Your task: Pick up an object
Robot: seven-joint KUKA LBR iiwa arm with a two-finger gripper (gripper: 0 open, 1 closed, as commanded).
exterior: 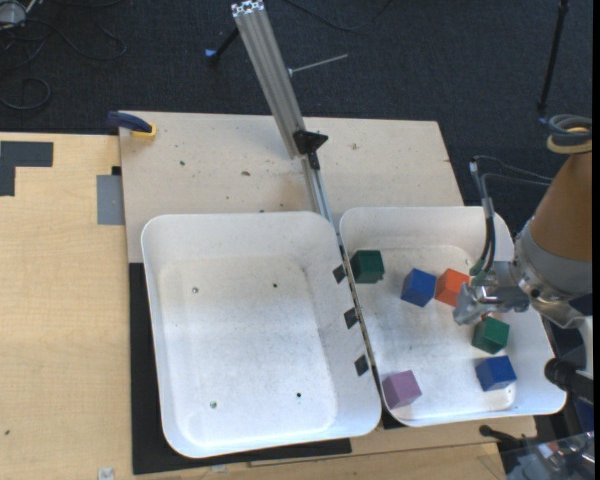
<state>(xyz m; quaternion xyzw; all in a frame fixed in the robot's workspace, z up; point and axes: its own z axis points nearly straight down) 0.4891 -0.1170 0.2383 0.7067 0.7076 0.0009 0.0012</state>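
Gripper [472, 303] low in right bin [435, 223], near its right wall, between orange cube [450, 286] and dark green cube [492, 334]. Finger state: cannot tell, too small and blurred. No cube visibly held, so judge pick not done; grasp and lift left.

Other cubes in right bin: green cube [367, 265] by divider wall, blue cube [418, 287] just beside orange, second blue cube [496, 372] near front-right corner, purple cube [401, 388] at front-left corner.

Orange and dark green crowd gripper; neighbour could get nudged. Left bin [180, 238] well apart.

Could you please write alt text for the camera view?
The arm's tool hangs low in the right bin, beside an orange cube and a green cube. Two blue cubes, another green cube and a purple cube lie around them.
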